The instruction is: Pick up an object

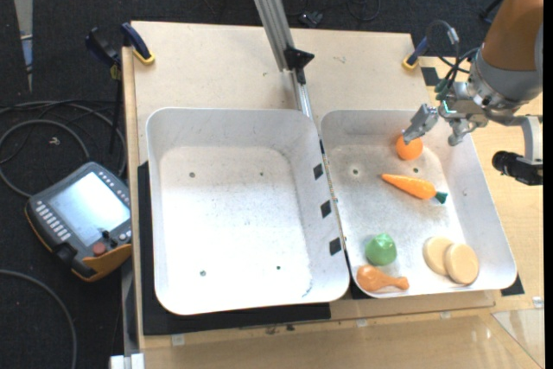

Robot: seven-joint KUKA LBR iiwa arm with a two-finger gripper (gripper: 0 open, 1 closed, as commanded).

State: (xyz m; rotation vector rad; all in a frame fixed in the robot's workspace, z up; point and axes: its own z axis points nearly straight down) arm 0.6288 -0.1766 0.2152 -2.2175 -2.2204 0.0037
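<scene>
Watching from my station, I saw the left bin (173,186) bare and the right bin (484,212) carrying everything. The arm (514,39) hung over the right bin's far edge, its claw (441,125) spread open and holding nothing, one finger just beside the orange ball (409,148). I judged nothing lifted yet. The carrot (413,186) lay mid-bin, long axis crosswise, green end toward the right edge.

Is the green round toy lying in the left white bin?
No, the green round toy lies in the right white bin, beside an orange chicken-leg toy.
</scene>
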